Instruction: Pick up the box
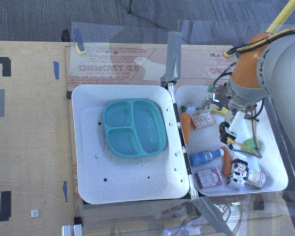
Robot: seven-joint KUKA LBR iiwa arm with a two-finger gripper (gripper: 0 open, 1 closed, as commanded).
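Camera view, looking down on both bins. Beside a carrot (186, 126), the box (202, 119) lies flat near the far-left corner of the right bin (201, 142). The gripper (215, 103) hangs just beyond it, and whether it is open or closed cannot be told. A sound grasp would likely centre over the box and close across its shorter span, clear of the carrot. Left bin (88, 181): one teal divided plate (135, 128). Right bin, further: blue bottle (206, 157), pink packet (210, 177), small clutter.
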